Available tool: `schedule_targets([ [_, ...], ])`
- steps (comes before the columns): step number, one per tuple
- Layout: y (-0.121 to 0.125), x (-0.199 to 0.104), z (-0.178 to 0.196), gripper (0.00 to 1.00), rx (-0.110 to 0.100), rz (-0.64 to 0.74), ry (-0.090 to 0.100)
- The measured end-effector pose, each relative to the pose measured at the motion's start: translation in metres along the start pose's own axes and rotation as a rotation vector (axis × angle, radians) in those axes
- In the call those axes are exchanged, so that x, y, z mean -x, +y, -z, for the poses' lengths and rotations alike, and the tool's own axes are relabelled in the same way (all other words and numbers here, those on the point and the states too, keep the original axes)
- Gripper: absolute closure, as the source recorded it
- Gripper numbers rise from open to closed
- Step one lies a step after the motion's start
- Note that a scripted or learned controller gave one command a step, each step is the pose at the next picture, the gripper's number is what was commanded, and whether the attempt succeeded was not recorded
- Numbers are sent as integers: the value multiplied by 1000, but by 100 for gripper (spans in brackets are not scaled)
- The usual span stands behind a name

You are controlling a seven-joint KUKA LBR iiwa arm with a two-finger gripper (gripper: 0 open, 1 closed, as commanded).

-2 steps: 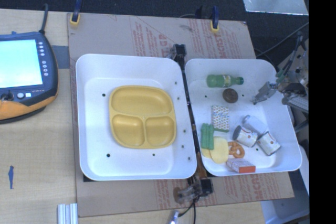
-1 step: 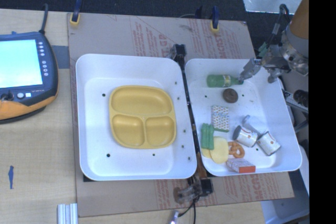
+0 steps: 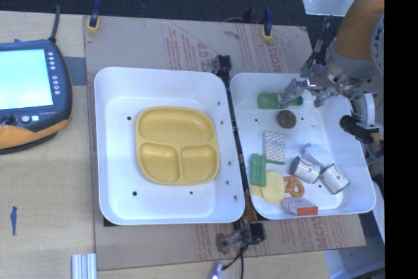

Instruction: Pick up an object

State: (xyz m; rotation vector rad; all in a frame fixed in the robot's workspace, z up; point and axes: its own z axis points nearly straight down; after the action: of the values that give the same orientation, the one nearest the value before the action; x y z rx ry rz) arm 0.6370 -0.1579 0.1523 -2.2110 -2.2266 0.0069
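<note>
Gripper (image 3: 292,96) is down in the far part of the right bin (image 3: 353,206), right up against a green cylinder (image 3: 267,100); its tip overlaps the cylinder's right end, but the view is too blurred there to tell how wide it is or whether the cylinder sits between the fingers; call it touching or very close, no more than that. Behind it the wrist runs up and to the right, metal and grey, and the orange band (image 3: 360,23) bulges at the far right edge; the arm (image 3: 339,72) leans in from the right, slanting down toward the bin's far-left corner.

Just near of the gripper lies a brown ball (image 3: 286,118), apart from the cylinder; nearer again, a checked packet (image 3: 274,146); beside the bin's left wall a green block (image 3: 258,169) touching a yellow piece (image 3: 272,187); a pretzel (image 3: 294,187) just right of that; a red-and-white box (image 3: 299,207) at the near wall; two small white cups (image 3: 320,172) lying tilted toward the right side.

Left bin (image 3: 111,140) holds a yellow tray (image 3: 177,144) with three compartments, sitting flat in the middle; far left on the bench, a pendant (image 3: 29,91) with a lit screen.
</note>
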Motion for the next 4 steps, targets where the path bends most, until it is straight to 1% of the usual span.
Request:
schedule_targets([
  [1, -37, -31, -61, 0, 0, -2, 0],
  [2, 17, -60, -62, 0, -11, -6, 2],
  [3, 15, -60, -54, 100, -22, -5, 6],
  [4, 15, -60, -54, 0, -22, -4, 6],
])
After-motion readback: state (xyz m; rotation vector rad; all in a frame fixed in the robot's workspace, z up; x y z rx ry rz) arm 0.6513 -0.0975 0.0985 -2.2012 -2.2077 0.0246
